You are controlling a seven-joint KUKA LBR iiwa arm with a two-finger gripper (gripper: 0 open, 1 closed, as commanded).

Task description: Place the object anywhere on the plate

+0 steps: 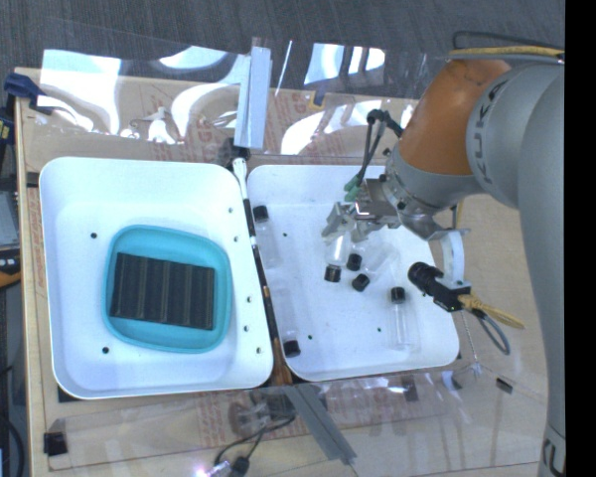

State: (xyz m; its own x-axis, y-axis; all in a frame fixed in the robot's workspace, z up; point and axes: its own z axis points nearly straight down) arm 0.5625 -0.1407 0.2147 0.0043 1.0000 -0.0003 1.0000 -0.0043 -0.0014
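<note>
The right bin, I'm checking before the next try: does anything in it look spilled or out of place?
Yes. Several clear vials with black caps lie scattered on their sides across the right bin, pointing different ways. The plate in the left bin carries a dark ridged insert and no vials.

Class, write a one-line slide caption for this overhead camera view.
Arm's tool over small clear vials in the right bin; teal plate in the left bin.

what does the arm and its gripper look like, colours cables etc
The arm is bulky and rounded, with a smooth grey shell and a broad orange band above the wrist. The gripper is a small silvery metal assembly with a hint of green on it. A thin dark cable loops from the wrist down towards it.
</note>
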